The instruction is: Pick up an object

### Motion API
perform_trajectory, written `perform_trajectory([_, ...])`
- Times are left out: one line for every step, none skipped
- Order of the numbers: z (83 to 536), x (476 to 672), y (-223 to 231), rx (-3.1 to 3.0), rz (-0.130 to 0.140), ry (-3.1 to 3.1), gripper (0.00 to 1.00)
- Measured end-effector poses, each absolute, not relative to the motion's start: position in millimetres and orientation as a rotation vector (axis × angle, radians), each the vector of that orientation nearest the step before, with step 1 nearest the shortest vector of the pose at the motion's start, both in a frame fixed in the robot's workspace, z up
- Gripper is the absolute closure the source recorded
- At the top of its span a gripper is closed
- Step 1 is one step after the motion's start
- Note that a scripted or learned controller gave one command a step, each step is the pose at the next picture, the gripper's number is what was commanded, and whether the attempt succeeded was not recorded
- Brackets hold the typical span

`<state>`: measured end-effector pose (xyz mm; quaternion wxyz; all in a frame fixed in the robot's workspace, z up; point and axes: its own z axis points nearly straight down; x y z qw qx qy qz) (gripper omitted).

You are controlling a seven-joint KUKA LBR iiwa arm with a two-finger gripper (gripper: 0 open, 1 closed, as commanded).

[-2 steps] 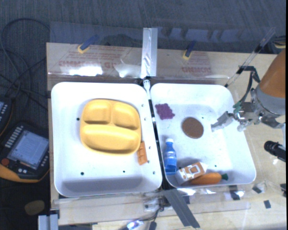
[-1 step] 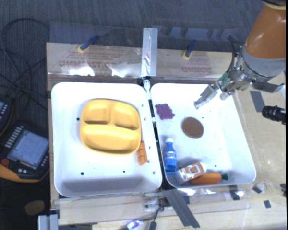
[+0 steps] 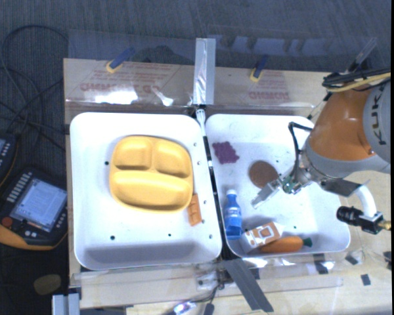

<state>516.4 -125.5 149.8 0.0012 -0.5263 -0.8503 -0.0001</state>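
Note:
In the right bin (image 3: 328,241) my gripper (image 3: 268,191) hangs low near the middle, reaching in from the right under the orange-banded arm. Its tip is just below and right of a brown round object (image 3: 262,172); I cannot tell whether they touch. A purple bunch of grapes (image 3: 226,152) lies at the bin's far left. Along the left wall lies a blue bottle (image 3: 232,213). Near the front edge sit a small orange-and-white box (image 3: 262,233) and a carrot (image 3: 284,244).
The left bin (image 3: 92,241) holds a yellow divided plate (image 3: 150,173) and a small orange piece (image 3: 194,210) by the dividing wall. A black-and-white fitting (image 3: 361,216) sticks out at the right bin's right side. Cables and handheld devices lie on the floor at left.

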Motion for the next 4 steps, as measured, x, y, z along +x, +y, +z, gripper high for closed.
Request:
perform_trajectory([94,574.7,-149,-1.514,-0.003,-2.768,0.0])
perform_trajectory([93,599.1,-176,-1.981,-0.011,-2.459,0.0])
perform_trajectory([103,600.5,-176,-1.983,-0.012,-2.465,1.0])
perform_trajectory([179,638.0,-135,-2.126,0.005,-2.315,1.0])
